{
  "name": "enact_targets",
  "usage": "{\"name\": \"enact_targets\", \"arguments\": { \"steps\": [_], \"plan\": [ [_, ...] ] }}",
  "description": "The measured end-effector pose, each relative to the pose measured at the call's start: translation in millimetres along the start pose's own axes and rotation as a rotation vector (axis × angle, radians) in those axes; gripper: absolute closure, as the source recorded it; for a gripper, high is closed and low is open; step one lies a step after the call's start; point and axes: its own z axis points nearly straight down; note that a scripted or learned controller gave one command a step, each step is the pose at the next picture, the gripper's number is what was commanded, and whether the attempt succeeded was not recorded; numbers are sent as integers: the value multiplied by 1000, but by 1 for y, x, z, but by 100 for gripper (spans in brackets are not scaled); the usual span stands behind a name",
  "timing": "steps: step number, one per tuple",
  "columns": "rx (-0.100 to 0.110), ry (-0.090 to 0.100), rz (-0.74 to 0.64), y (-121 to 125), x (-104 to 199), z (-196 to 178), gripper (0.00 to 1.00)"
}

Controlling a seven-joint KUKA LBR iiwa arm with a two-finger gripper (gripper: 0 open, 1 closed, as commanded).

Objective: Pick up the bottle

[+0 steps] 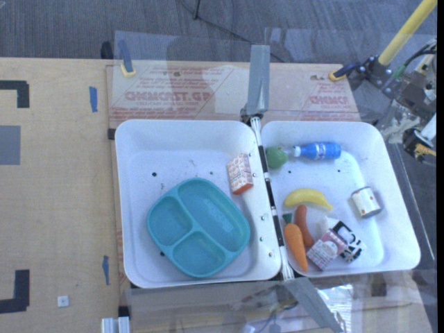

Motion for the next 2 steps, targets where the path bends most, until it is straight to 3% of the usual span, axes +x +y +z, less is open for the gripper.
{"name": "enact_targets", "arguments": {
  "steps": [1,2],
  "plan": [
    [1,0,32,-25,-21,55,100],
    [3,1,174,-81,25,69,100]
  ]
}}
